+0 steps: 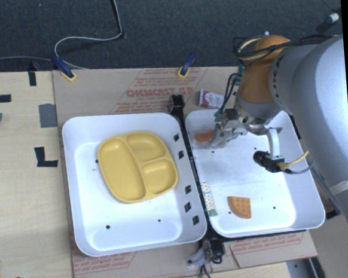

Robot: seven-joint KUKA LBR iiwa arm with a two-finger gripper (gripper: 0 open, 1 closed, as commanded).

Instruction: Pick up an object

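My gripper is low over the back left part of the right bin, reaching in from the right. A small orange object lies on the bin floor just left of the fingertips, touching or nearly touching them. Whether it sits between the fingers I cannot tell. A tan waffle-like piece lies near the front of the same bin, well apart from the gripper. A yellow divided plate rests in the left bin.
A small packet lies on the cardboard behind the right bin. Black clamps sit along the seam between the bins. A black cable connector hangs off the arm over the right bin's middle.
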